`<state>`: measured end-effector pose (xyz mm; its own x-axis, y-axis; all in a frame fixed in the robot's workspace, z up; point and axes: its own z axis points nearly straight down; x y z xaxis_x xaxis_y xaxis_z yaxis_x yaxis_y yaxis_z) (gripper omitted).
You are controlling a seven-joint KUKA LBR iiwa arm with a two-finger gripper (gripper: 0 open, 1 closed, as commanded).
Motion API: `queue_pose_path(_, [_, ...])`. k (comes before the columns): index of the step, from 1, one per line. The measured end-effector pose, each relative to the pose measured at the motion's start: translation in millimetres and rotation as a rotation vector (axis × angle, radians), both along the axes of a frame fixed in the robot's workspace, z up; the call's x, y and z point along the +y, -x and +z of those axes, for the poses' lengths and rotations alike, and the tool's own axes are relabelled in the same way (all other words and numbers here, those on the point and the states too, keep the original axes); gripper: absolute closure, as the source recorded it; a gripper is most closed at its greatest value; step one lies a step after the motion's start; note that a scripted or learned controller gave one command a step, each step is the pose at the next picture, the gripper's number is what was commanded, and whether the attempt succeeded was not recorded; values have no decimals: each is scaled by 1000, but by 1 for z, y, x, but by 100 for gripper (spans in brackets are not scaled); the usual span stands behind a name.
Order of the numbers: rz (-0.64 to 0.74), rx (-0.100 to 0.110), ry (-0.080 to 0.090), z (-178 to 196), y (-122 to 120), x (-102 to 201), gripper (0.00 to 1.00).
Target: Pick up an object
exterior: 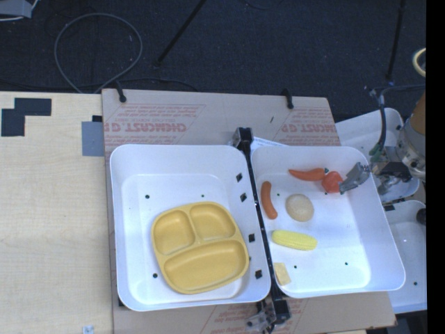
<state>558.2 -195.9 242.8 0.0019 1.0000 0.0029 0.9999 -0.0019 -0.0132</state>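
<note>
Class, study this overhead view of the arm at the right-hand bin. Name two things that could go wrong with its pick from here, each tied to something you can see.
1. The gripper sits at the red end of the carrot, not its middle, so the carrot could tip or slip out when lifted.
2. This happens close to the right bin's far wall, so the fingers might knock the rim.

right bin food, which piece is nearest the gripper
The carrot, at the bin's far right by the gripper. The sausage, potato and corn lie farther left.
</note>
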Motion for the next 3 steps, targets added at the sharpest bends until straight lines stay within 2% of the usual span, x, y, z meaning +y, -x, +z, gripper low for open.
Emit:
queue_pose_path(1, [2,-12,3,6,-2,0,0])
queue_pose_path(2, [2,-7,1,-40,-1,8,0])
queue_pose_path(3, [1,-7,1,-90,-3,-1,0])
